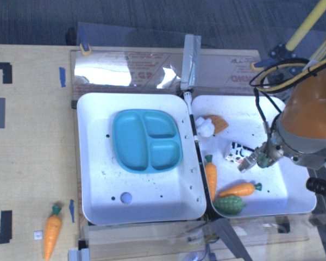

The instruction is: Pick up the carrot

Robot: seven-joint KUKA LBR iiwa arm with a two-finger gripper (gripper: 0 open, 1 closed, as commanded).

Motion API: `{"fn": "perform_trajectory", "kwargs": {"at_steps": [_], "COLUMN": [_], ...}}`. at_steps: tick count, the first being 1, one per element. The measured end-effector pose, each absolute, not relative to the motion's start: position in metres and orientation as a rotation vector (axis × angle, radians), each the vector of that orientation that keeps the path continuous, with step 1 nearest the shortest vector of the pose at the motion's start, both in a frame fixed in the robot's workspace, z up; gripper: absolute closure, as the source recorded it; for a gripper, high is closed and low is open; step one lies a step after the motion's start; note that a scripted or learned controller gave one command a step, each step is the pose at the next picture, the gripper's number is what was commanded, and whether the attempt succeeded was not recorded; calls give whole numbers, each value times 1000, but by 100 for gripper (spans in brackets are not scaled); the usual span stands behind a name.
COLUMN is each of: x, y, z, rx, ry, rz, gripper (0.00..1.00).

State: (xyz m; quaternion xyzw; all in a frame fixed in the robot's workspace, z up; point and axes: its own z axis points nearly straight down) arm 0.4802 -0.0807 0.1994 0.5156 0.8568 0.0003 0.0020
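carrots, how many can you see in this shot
3: one carrot upright against the right bin's left wall, one lying near its front beside the green toy, one on the bench front-left.

There are three carrots: one (210, 177) standing by the wall of the right bin, one (239, 190) lying flat in that bin, and one (52, 230) out on the bench. There are two white bins (92, 162) (299, 197), one blue plate (147, 140), and one green veggie (229, 204).
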Motion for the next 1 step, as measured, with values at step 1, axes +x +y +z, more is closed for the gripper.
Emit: {"fn": "perform_trajectory", "kwargs": {"at_steps": [1], "x": [480], "y": [-126], "z": [196], "rx": [873], "ry": [3014], "rz": [0], "gripper": [100]}}
